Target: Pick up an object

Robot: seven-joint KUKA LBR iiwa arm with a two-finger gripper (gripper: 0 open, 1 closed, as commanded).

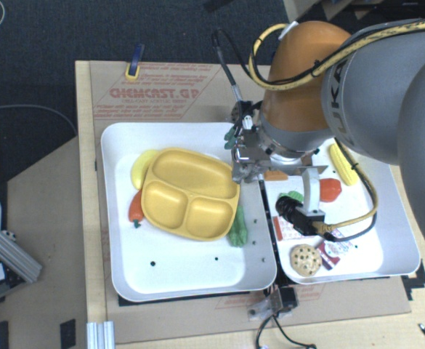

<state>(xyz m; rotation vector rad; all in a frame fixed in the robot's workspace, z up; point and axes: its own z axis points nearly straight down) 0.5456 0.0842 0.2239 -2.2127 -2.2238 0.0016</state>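
1. The grey arm [386, 86] enters from 3 o'clock, and its orange band [306, 57] sits over the divide between the two white bins.
2. The tool [250, 167] hangs below that band, over the inner rim where the bins meet, close to the 3 o'clock edge of the yellow tray [189, 193]. The wrist hides its tips, so I cannot tell whether it is apart, together or clamped on anything.
3. The left bin [161, 267] holds the yellow tray, a three-section plate lying flat near the bin's centre.
4. A yellow banana-like piece [141, 167] pokes out from under the tray at 10 o'clock, and a red-orange pepper-like piece [136, 208] lies against the tray's 9 o'clock edge.
5. A green leafy item [238, 228] lies at the tray's 4 o'clock corner, beside the bin's inner wall.
6. The right bin [394, 246] holds a yellow corn cob [343, 164] toward 1 o'clock, and a red tomato-like piece [330, 188] just below it.
7. A cookie [304, 259] lies near that bin's 7 o'clock corner, beside a small printed packet [333, 251].
8. A small green piece [293, 196] shows beside a black fitting [297, 215] on the arm's cable.
9. Both bins rest on a brown cardboard-covered surface [154, 86] with red lettering at 12 o'clock.
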